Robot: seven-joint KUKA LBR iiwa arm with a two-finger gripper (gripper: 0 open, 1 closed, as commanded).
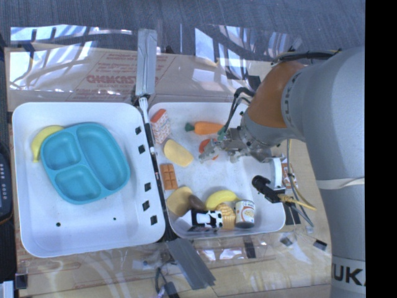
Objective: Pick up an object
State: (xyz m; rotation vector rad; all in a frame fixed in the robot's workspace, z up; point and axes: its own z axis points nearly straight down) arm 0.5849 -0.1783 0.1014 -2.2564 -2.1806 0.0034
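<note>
Two white bins sit on the surface; the claw (214,149) hangs low in the right bin (273,225), over a small red-orange toy (206,146). Finger spread unclear. Better to centre, then close gently.

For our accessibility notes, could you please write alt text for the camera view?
The arm's gripper hovers low in the right bin beside a carrot, among toy foods and a can. The left bin holds a blue divided plate.

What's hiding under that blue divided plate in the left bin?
A yellow banana pokes out from beneath the blue plate at its upper-left edge. The plate covers the rest of it, and anything else beneath it is hidden.
</note>
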